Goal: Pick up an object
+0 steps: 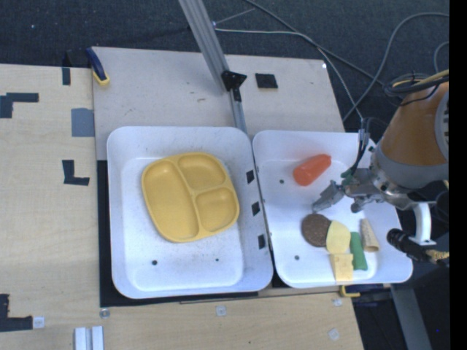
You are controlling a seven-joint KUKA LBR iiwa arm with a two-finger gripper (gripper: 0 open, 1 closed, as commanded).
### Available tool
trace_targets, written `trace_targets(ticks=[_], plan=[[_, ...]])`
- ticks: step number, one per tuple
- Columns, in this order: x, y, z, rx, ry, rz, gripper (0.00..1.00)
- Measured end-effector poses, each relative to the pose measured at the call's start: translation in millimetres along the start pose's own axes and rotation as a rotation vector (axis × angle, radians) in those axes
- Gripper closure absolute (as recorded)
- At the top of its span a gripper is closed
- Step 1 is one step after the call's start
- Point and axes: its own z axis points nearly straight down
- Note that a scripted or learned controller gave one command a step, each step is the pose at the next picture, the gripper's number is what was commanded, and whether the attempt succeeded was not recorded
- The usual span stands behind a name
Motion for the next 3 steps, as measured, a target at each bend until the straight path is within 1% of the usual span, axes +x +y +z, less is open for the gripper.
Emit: trace_targets(ticks=[1,2,3], plan=[[-1.6,-11.2,57.3,0.001,0.001,0.002,0.00],[-4.2,-9.4,92.3,-0.013,-0.008,0.003,0.00],[-3.1,-6.0,77.6,-0.023,-0.008,0.000,1.00]])
